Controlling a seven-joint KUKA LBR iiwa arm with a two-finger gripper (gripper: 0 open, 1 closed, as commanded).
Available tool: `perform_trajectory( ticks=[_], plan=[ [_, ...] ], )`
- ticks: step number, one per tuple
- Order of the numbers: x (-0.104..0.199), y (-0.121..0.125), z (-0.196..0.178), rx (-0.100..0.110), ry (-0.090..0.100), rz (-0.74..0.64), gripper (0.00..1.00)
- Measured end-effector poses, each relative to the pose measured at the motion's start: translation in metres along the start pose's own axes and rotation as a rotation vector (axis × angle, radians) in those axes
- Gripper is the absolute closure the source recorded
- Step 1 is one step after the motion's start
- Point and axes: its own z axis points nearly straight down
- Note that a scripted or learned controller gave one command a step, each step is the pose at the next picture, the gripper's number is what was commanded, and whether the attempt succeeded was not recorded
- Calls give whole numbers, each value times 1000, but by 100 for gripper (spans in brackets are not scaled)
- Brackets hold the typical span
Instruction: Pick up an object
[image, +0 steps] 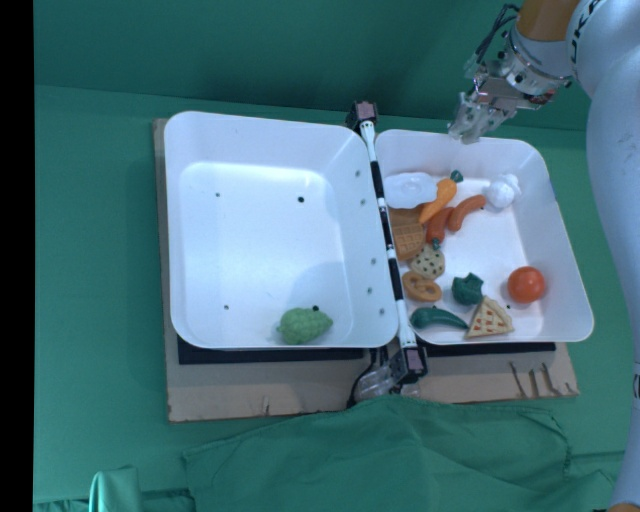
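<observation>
Crumpled green cloth (400, 455); triangular pizza slice (489, 319); metal gripper (467, 130) above.

Two shallow white plastic bins (200, 150) sit on a bench draped in green cloth (100, 250). A knobbly green toy vegetable (304, 325), a round orange-red toy tomato (526, 284), a tan waffle piece (408, 238) with grid pattern, and a dotted pizza slice (489, 319).

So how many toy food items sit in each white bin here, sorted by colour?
Left bin:
Green: 1, a bumpy light-green toy vegetable

Right bin:
White: 2, fried egg, mushroom
Orange/red: 4, carrot, two sausages, tomato
Tan/brown: 4, waffle, cookie, pretzel, pizza slice
Dark green: 2, pepper, chilli

Total: 13
</observation>
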Motion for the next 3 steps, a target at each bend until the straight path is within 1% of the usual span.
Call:
perform_trajectory(
  ticks=[1,2,3],
  plan=[
    [-2,-5,-66,-2,-1,0,100],
    [-3,-4,-118,1,0,-1,100],
    [42,-19,-110,10,3,-2,100]
  ],
)
